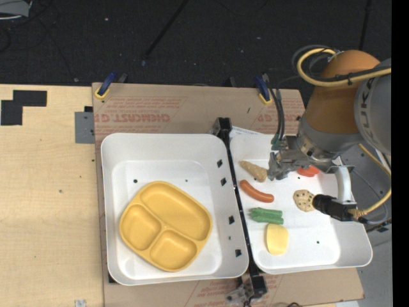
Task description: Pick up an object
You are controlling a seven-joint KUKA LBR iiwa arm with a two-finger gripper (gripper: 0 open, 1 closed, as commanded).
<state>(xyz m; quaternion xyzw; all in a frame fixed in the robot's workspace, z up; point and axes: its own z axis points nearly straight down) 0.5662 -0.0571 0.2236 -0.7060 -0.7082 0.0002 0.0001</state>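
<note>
My gripper [279, 169] hangs low over the back of the right bin [332, 251], just right of a tan bread-like piece [254, 169]. A red sausage [256, 191] lies in front of it, with a green bean pod [266, 215] and a pale yellow slab [277, 240] nearer the front. A speckled cookie [303, 200] lies to the right, and a small red-orange piece [308, 170] peeks out beside the wrist. Nothing is visibly held.
The left bin [128, 155] holds a yellow three-compartment plate [165, 224]. A black divider [231, 194] runs between the bins. Blue clamps [263, 87] and cables sit along the cardboard's back edge. The arm's grey body and a black cable cross the right bin's right side.
</note>
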